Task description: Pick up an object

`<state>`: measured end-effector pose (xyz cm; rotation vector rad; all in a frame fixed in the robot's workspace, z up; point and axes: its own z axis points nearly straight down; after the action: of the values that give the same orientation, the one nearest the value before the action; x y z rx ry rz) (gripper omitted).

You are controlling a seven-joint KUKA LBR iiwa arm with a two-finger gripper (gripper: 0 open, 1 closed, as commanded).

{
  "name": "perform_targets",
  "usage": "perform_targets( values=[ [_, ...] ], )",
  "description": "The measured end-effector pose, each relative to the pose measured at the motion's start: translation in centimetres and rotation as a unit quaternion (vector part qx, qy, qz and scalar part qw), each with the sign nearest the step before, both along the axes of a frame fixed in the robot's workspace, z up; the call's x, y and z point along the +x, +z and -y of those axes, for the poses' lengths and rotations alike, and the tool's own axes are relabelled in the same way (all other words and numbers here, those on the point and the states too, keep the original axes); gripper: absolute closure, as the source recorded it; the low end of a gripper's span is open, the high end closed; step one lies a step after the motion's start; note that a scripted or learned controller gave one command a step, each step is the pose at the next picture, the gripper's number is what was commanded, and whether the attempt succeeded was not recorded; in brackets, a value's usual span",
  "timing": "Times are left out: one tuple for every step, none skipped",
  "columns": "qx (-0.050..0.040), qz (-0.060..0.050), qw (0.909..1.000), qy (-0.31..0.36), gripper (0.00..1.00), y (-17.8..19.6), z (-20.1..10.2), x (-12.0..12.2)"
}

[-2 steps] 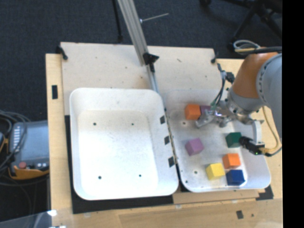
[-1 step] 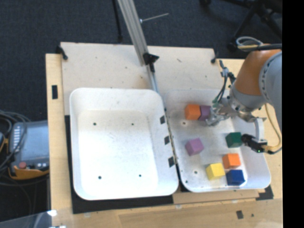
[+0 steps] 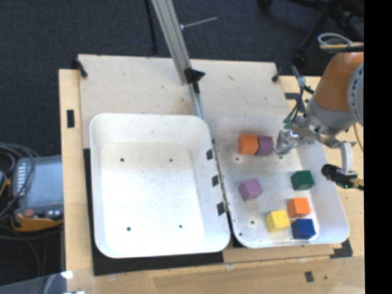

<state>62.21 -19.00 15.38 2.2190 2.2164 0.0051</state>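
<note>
The arm (image 3: 334, 97) reaches in over the right-hand bin (image 3: 327, 164), and the tool (image 3: 285, 142) hangs low near that bin's far edge. Whether it is released or clenched cannot be told from this angle; the wrist hardware hides the tip.

Just to the tool's left sits a pair of blocks touching each other: a small purple cube (image 3: 265, 146) nearest the tool, and an orange cube (image 3: 248, 144) on its far side, toward the middle of the desk. Nothing visible sits in the tool, so the pick looks not yet made.

The purple cube is the likeliest target by sheer closeness. It lies directly to the tool's left, near enough that they may be touching, though the view does not settle that. The catch: the two cubes form a short row running left to right, so any close along that line would meet the orange neighbour. Closing across the row, from far side to near side, looks the cleaner option.

Other candidates wait farther off toward the desk's near edge: a lilac cube (image 3: 250, 188) mid-bin, a green block (image 3: 302, 179) closer to the arm's side, and a cluster in the bin's near right corner of a yellow cube (image 3: 277, 220), an orange block (image 3: 299, 207) and a blue cube (image 3: 304, 228), packed tight. The left bin (image 3: 107, 133) sits alongside.
</note>
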Motion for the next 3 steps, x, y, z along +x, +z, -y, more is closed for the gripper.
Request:
perform_targets(
  values=[
    [-0.0006,0.001,1.0,0.004,1.0,6.4,0.3,0.8],
    [0.0002,-0.001,1.0,0.006,1.0,7.4,0.4,0.8],
    [0.0006,-0.003,1.0,0.003,1.0,6.7,-4.8,-0.8]
  ],
)
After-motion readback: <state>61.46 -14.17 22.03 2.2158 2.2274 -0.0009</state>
